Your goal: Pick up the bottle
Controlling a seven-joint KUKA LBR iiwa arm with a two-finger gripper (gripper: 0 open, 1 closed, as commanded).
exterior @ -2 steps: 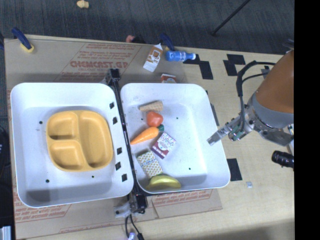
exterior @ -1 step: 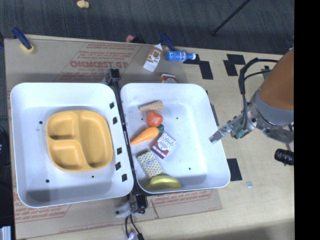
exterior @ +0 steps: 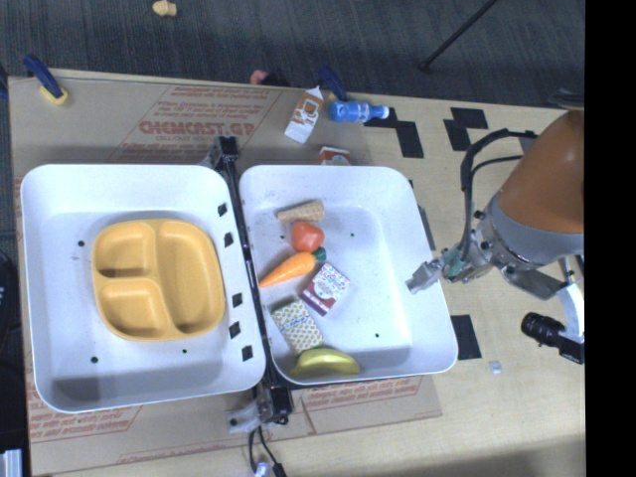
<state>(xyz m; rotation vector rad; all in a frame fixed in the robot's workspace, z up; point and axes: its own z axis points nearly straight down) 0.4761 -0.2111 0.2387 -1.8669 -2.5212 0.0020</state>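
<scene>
Red print on the cardboard sheet (exterior: 199, 117) behind the left bin, seen upside down, big line approx. "CHEMCAST GP"; smaller lines above and below it too blurred to read. More red print on the cardboard at the front edge, illegible. Small packet (exterior: 326, 288) in the right bin has a printed label, can't make out the words. Carton (exterior: 303, 115) behind the bins: label unreadable.

My one fixed camera looks down at a slant from above the bench (exterior: 149, 127), taking in both white bins (exterior: 60, 197); the arm (exterior: 542, 192) enters from frame right.
</scene>
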